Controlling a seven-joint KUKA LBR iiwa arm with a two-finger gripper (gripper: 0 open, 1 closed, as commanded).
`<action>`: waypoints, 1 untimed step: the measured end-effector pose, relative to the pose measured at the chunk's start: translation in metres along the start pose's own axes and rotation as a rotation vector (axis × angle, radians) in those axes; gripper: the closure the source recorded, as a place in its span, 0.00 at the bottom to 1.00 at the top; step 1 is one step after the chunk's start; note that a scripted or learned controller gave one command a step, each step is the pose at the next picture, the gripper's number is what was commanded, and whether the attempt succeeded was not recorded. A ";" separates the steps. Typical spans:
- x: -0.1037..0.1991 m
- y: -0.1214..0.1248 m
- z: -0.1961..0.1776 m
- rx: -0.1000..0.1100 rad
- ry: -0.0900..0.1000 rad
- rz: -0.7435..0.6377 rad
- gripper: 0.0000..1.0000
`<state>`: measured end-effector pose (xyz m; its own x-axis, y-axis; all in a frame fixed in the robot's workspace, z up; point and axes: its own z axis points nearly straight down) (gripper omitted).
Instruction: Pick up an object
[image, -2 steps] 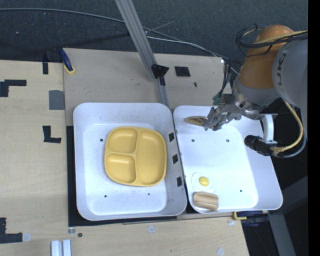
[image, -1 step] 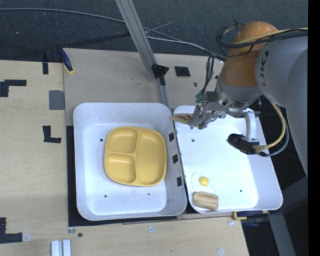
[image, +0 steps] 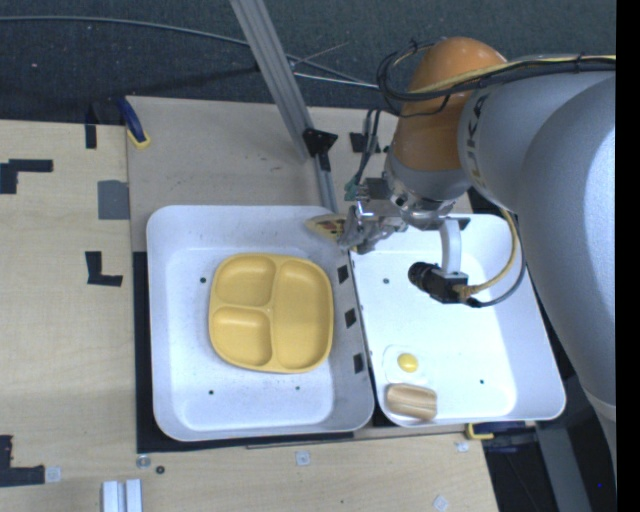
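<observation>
Looks like the reaching-in step, with nothing visibly lifted yet. Finds the gripper (image: 368, 228) low at the far edge of the bench's two bins, right over the seam between them, just beside a small tan piece (image: 322, 226) lying at the far right corner of the left bin (image: 180, 300). Cannot tell whether the claw is released or clenched, nor whether it touches that piece at all. Calls next, by this reading, for settling squarely over the tan piece and closing on it before rising; risks catching the bin rim so close to the corner, or nudging the piece away. Failing that, could turn to the other candidates. Counts two white bins, left and right (image: 500, 330); one yellow plate (image: 271, 311) with three compartments, in the middle of the left bin; one egg-like piece (image: 406, 362) and one bread roll (image: 411, 401), near each other at the near left corner of the right bin; one tan piece; one arm (image: 520, 110) with one gripper.
</observation>
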<state>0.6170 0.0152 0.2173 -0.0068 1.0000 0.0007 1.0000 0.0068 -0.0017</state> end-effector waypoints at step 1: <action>0.052 0.001 -0.007 0.000 0.001 0.000 1.00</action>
